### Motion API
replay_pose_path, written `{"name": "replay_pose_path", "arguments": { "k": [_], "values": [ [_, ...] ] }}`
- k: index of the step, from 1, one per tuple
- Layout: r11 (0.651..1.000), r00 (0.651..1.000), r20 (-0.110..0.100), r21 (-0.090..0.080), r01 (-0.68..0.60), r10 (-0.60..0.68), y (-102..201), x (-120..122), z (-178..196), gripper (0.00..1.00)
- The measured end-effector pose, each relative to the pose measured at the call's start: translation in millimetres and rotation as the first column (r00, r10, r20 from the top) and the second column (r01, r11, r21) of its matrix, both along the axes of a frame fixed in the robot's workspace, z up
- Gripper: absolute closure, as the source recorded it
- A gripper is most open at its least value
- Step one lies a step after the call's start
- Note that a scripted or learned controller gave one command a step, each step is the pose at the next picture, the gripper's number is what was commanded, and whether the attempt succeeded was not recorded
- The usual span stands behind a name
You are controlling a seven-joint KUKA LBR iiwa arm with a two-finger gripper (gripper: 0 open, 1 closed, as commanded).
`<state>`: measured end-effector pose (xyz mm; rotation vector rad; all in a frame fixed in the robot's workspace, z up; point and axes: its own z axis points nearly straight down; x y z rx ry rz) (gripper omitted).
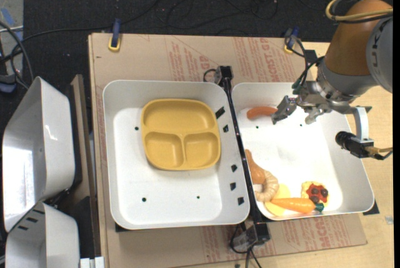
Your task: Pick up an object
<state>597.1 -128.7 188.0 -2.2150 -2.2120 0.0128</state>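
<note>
An orange sausage (260, 112) lies at the back left of the right bin (340, 163). My gripper (297, 113) hovers just right of it, over the back of that bin, open with nothing between its fingers. At the bin's front left a pale shrimp-like piece (262, 180) lies against the wall. An orange carrot (292, 203) rests in front of it. A small yellow toy with red and green bits (314, 191) sits by the carrot's right end.
The left bin (125, 154) holds a yellow divided plate (181, 134). A black divider (232, 129) runs between the bins. A white tub (34, 135) stands off the bench to the left. Cables trail behind the bench.
</note>
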Motion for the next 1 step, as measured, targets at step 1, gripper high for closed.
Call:
{"name": "replay_pose_path", "arguments": {
  "k": [1],
  "values": [
    [1.0,1.0,0.013,-0.002,-0.002,0.002,0.1,3.2,7.7,0.0]
  ]
}}
